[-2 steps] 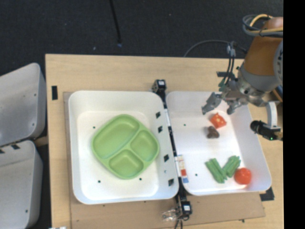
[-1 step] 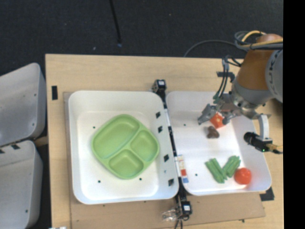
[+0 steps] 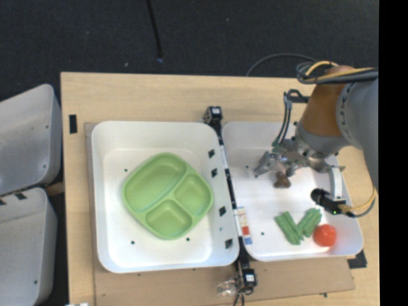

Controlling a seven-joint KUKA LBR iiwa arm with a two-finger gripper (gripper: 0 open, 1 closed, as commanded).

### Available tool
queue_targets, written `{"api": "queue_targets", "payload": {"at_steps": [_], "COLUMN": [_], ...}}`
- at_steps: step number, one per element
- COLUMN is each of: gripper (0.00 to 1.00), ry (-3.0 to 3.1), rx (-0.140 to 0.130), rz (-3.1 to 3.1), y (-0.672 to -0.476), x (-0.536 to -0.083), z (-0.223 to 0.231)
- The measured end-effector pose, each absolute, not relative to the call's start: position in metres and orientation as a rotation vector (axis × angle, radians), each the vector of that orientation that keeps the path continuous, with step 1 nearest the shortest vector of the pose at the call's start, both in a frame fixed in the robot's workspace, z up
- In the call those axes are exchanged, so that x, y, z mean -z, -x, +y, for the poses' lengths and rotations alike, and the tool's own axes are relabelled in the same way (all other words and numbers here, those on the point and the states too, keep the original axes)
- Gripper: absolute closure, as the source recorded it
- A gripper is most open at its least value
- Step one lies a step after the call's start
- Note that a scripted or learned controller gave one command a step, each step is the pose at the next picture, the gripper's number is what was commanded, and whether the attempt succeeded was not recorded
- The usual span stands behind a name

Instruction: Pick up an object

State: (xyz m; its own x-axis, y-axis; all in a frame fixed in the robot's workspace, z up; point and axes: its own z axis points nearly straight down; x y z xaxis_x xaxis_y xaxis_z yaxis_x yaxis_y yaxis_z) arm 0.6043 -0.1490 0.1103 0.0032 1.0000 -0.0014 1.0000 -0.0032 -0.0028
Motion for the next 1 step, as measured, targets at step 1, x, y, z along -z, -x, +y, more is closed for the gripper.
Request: {"api": "queue_targets", "payload": {"at_steps": [1], "gripper": [0.00], "ry": [2.229], "rx": [-0.003], "rz": [-2.215], "y": [-0.6045], "x": [-0.1006], "z": [-0.1502]}}
